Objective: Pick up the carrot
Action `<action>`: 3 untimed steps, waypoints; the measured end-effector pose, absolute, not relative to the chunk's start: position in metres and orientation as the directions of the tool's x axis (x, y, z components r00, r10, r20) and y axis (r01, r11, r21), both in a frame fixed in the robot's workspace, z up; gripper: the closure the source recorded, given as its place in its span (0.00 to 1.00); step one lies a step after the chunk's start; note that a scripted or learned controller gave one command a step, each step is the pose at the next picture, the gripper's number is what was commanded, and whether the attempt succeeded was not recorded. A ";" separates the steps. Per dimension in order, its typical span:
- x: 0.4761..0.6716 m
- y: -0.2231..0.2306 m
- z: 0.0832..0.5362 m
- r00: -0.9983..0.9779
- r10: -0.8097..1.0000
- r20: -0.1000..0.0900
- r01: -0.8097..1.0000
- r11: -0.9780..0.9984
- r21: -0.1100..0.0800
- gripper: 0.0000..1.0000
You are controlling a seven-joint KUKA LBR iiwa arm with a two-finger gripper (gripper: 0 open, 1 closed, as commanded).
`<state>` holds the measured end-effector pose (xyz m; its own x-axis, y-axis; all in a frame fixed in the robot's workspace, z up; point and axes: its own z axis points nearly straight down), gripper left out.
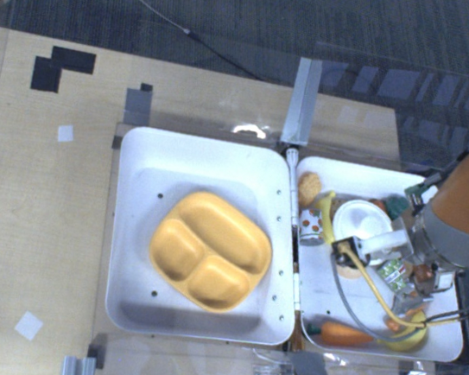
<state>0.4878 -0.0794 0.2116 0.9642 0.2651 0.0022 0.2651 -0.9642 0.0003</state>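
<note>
A yellow tray [210,249] is lying in the left bin [131,210] — clear of the work. The carrot [343,334] is resting along the right bin's [455,351] front wall, while the gripper [409,274] is hanging above the clutter — its grip hidden.

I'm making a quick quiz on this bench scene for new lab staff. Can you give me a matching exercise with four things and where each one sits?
Things:
1. carrot
2. yellow divided tray
3. white bowl
4. banana

Places:
A. middle of the left bin
B. near edge of the right bin, bottom left corner
C. far part of the right bin, under the arm's wrist
D. just left of the white bowl, curved along it

Pairs: 1-B, 2-A, 3-C, 4-D
</note>
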 end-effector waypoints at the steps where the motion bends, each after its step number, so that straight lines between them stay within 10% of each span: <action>1: 0.489 -0.043 0.183 0.978 0.208 -0.002 0.208 -0.978 -0.002 0.00; 2: 0.491 -0.091 0.088 0.979 0.203 0.012 0.203 -0.979 0.004 0.00; 3: 0.489 -0.020 0.187 0.971 0.237 0.010 0.237 -0.972 -0.002 0.00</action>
